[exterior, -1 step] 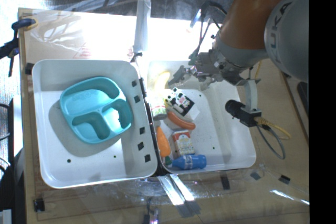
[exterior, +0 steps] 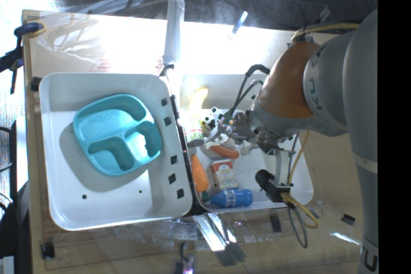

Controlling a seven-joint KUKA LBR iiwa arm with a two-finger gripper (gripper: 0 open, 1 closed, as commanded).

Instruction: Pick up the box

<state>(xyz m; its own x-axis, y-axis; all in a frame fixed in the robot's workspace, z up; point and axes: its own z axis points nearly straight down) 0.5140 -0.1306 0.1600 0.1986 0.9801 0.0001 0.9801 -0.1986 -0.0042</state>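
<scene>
The fingers reach down into the right bin, but clutter and glare blur them, so I cannot tell how far apart they stand or whether they grip anything. The box, small, red and white, lies just below the fingers, apart from them. A sausage lies between the fingers and the box. A carrot sits left of the box; a blue bottle lies below it.

Glossy turquoise plastic tray, smooth white bins.
</scene>
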